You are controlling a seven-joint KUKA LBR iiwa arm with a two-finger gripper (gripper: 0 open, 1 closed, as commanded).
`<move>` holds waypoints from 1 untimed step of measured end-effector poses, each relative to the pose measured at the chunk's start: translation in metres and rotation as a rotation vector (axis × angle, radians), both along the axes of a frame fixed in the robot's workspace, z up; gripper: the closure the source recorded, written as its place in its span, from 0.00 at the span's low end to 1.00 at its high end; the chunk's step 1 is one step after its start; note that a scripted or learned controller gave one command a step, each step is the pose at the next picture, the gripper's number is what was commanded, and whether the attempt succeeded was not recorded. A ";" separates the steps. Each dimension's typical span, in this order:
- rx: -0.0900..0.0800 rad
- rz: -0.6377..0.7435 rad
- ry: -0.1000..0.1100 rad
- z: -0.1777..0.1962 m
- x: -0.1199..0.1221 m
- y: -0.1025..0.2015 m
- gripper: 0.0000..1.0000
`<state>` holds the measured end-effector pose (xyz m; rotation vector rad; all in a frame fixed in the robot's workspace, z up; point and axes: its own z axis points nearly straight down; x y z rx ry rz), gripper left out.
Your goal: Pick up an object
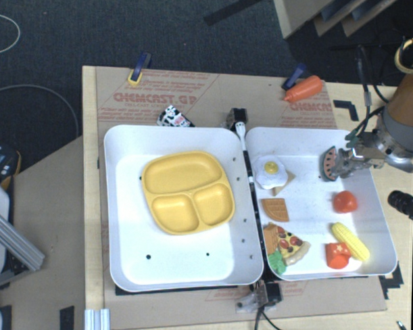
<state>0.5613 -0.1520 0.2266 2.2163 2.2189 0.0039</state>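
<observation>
The gripper (343, 161) is hanging at the right bin's (309, 141) upper right — touching a watermelon slice (327, 163). Whether it is clenched or released, I cannot tell. A tomato (345, 201) is lying just below.

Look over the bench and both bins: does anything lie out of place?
Yes. A toy carrot and a small black-and-white cow figure lie on the brown board behind the bins, while the other toy foods lie in the right bin.

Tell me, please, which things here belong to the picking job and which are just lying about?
Job: gripper, watermelon slice, tomato, corn cob, fried egg, cracker, pizza slice.
Lying about: yellow plate, carrot, clamp.
</observation>
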 end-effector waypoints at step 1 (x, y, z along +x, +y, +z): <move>0.005 0.003 0.008 0.007 -0.027 0.045 1.00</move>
